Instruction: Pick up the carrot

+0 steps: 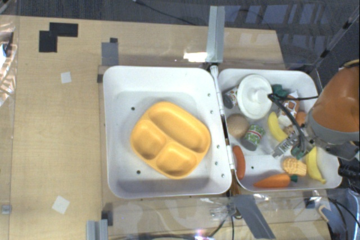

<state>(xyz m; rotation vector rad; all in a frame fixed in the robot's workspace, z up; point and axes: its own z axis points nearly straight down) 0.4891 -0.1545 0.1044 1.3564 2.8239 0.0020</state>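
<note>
The carrot (272, 181), orange with a small green end on its right, lies flat along the front wall of the right bin (315, 81). My gripper (288, 144) hangs from the grey and orange arm (337, 107) over the middle right of that bin. It is above and slightly right of the carrot, with a gap between them. A yellow waffle-like piece (293, 166) lies between the gripper and the carrot. Cables and the wrist hide how the jaws stand, and I see nothing held.
The right bin also holds a white bowl (254, 96), two bananas (275, 126) (313, 164), a green-labelled can (254, 135), a brown potato (237, 125) and a red pepper (240, 161). A yellow divided plate (170, 139) lies in the left bin (121, 121).
</note>
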